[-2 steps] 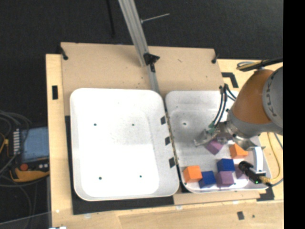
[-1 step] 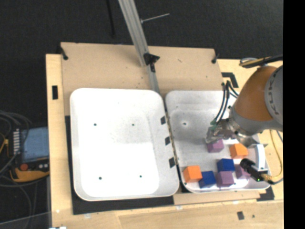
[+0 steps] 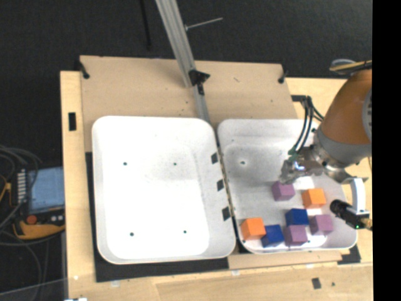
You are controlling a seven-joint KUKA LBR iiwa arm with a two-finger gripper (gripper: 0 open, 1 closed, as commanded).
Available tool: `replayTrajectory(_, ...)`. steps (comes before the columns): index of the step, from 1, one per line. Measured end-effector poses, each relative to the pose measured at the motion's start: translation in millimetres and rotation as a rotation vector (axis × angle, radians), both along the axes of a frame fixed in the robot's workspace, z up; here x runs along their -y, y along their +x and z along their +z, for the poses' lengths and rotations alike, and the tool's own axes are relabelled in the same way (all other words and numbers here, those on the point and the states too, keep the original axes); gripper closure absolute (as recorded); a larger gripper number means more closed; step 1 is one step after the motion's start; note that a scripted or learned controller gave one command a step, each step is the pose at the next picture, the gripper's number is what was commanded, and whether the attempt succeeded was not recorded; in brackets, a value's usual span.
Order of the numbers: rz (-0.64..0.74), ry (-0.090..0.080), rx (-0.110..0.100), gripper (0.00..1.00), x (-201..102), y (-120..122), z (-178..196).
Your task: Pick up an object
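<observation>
In the right bin point(image 3: 250, 146) lie several small blocks. A purple block point(image 3: 283, 190) sits just below my gripper point(image 3: 294, 171), which hangs low over the bin's middle right. An orange block point(image 3: 314, 197) lies to the right of it. Along the bin's front edge sit an orange block point(image 3: 254, 227), a blue block point(image 3: 272, 236), a purple block point(image 3: 296, 234), a blue block point(image 3: 297, 217) and a purple block point(image 3: 323, 223). The arm's wrist hides the fingertips. Nothing is visibly held.
The left bin point(image 3: 156, 187) stands beside the right one, with clips along the shared edge. A slanted metal rail point(image 3: 178, 42) rises behind the bins. The arm's grey and orange body point(image 3: 348, 118) covers the right bin's far right corner.
</observation>
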State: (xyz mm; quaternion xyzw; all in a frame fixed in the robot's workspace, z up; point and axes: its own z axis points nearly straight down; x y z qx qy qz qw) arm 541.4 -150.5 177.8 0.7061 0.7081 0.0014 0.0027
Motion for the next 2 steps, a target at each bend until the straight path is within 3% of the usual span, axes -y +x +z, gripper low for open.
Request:
replayTrajectory(1,0.001,0.0,0.002,1.0,1,2,50)
replayTrajectory(2,0.005,0.003,-0.002,1.0,-48,11,62)
